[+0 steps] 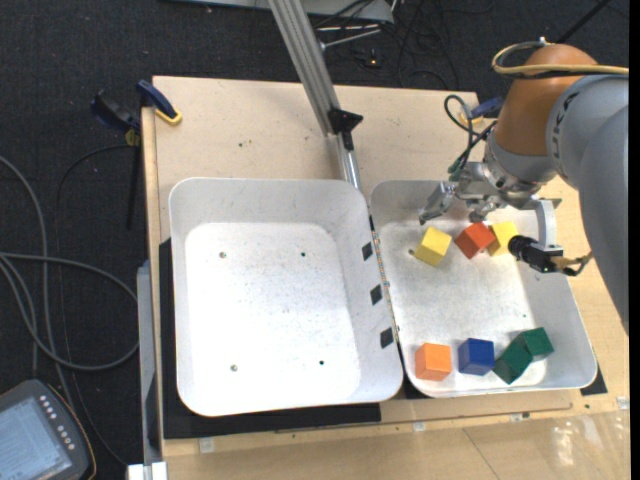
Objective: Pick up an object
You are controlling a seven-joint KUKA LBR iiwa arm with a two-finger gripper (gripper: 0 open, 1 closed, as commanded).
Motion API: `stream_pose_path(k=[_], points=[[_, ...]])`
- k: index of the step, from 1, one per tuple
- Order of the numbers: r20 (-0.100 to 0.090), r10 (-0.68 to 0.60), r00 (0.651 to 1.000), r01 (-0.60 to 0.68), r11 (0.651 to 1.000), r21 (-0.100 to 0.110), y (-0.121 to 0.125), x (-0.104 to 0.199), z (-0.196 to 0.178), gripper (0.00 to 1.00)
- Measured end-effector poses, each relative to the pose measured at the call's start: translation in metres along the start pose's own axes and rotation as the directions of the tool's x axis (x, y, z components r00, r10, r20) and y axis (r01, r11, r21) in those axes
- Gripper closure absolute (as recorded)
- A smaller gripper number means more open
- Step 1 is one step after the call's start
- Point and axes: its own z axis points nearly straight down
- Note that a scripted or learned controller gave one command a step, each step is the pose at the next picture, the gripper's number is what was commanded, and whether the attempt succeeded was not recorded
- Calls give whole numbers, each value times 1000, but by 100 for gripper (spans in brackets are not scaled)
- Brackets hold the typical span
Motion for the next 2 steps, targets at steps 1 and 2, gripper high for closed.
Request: stream_pose_path(k=[1, 2], points=[[-4, 2, 1000, -2, 1000, 7, -2, 1, -9, 100], [-4, 4, 1000, -4, 1000, 4, -1, -2, -73, 100]])
